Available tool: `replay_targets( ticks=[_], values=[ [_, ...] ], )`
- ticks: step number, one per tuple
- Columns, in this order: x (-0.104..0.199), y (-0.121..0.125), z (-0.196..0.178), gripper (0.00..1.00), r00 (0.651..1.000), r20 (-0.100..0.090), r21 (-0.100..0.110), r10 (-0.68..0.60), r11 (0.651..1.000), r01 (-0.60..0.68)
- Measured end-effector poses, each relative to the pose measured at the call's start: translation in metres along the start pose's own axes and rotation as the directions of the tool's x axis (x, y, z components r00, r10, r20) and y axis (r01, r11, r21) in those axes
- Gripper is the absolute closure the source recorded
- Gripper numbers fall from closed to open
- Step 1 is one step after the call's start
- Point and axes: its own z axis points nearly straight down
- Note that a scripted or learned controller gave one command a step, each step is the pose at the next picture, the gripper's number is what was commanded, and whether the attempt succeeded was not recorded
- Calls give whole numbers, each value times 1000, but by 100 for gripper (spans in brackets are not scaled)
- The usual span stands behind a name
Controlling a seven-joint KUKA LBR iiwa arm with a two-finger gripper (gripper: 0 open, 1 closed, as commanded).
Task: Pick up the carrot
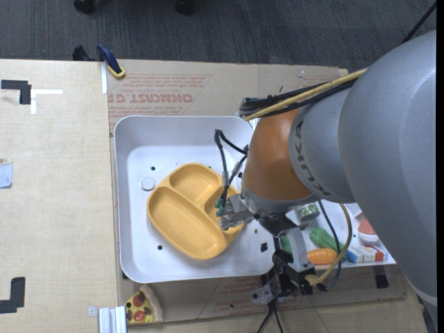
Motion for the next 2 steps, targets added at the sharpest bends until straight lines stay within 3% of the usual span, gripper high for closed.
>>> replay_targets(
  ticks=[1, 2],
  values=[
    [-17, -5, -91, 100, 981, 1, -1, 195, 981, -195],
    [41, 6, -70, 100, 946, 2, 2, 325, 946, -325]
  ],
)
